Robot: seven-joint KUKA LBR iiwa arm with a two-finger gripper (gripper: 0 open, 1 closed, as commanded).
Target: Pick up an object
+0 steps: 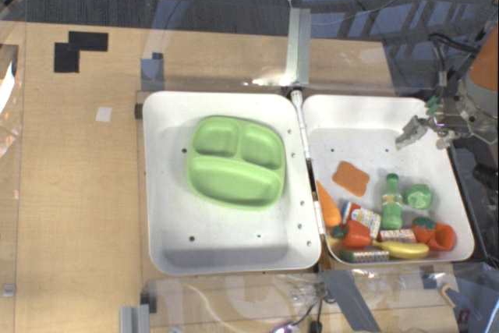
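Low in the right bin, toys cluster: orange block, green bottle, banana, carrot. Left bin holds a green divided tray. At right edge, the gripper hangs above that bin's upper right, fingers apart, holding nothing.

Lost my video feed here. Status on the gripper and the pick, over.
Gripper above right bin's upper right corner, nothing between fingers. Toy food heaped at the bin's near edge: orange slab, green bottle, banana. Nothing blocks the approach.
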